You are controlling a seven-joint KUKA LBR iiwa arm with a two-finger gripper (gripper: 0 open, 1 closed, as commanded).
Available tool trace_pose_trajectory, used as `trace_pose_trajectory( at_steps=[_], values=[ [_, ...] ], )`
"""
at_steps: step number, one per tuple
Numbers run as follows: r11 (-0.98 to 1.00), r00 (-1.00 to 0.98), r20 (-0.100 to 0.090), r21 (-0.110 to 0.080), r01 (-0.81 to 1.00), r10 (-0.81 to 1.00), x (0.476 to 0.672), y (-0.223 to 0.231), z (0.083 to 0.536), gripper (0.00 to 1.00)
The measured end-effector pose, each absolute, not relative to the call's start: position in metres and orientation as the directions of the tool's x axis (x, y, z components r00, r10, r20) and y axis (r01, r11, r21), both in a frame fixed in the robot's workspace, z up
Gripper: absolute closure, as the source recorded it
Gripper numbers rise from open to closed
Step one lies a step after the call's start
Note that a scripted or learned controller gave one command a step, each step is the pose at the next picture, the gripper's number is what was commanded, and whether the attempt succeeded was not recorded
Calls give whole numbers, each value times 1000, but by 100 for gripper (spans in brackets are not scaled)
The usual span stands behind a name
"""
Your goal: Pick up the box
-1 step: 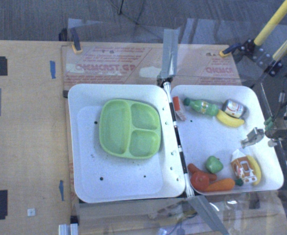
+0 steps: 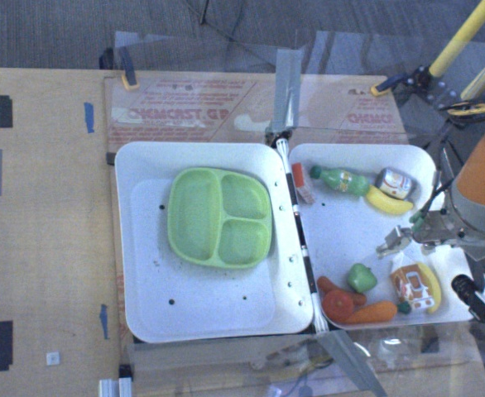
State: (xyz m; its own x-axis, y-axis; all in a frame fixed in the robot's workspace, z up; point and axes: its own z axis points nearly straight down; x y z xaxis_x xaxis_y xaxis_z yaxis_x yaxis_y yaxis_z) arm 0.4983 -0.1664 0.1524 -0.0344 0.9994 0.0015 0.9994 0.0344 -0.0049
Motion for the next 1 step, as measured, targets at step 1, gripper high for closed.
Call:
trace_pose_trajectory(
  at_steps=[1],
  values=[
    [103,-103,2,-6,995,995,527,-93,104,0]
  ],
)
